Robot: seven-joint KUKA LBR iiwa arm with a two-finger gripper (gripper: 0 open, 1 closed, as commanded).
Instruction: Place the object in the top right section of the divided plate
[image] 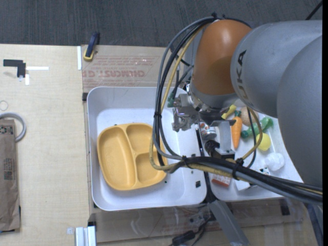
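Note:
A yellow divided plate [128,155] with three sections lies in the left white bin [102,111]; its sections hold nothing. The arm's orange band and grey wrist hang over the seam between the two bins. Below them the gripper [190,118] sits low at the left edge of the right bin, just right of the plate. Cables and the wrist hide its tip. An orange toy carrot [236,130] lies in the right bin, close to the gripper's right side.
The right bin [287,170] also holds a green toy [251,132], a yellow piece [264,142] and a white piece [275,161]. Black and yellow cables [169,158] loop over the plate's right rim. A cardboard sheet [123,68] lies behind the bins.

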